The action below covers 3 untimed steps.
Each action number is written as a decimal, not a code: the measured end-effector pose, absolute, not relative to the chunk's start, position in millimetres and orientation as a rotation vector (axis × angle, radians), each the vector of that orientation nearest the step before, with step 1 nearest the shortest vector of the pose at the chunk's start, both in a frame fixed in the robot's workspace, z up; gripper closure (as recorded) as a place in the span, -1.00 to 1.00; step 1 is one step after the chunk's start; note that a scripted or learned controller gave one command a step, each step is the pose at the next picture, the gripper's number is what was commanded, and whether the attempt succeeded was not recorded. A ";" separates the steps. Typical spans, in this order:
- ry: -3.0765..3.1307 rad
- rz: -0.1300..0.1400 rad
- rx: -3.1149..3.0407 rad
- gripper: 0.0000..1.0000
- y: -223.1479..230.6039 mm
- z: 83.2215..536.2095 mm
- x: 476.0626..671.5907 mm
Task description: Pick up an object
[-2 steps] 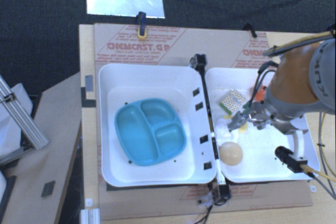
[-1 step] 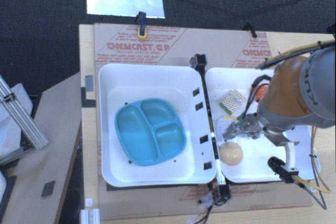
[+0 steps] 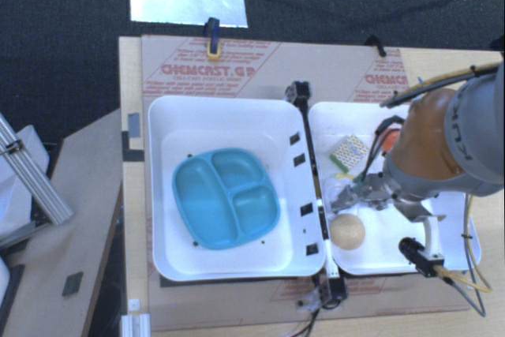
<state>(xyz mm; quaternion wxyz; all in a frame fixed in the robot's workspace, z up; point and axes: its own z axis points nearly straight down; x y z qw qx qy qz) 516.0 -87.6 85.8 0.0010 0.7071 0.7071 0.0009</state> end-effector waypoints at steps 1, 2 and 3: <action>2.220 0.014 2.216 1.00 -85.8 98.6 518.7; 2.217 0.005 2.218 1.00 -95.1 152.4 515.1; 2.222 0.007 2.212 1.00 -95.4 206.3 517.2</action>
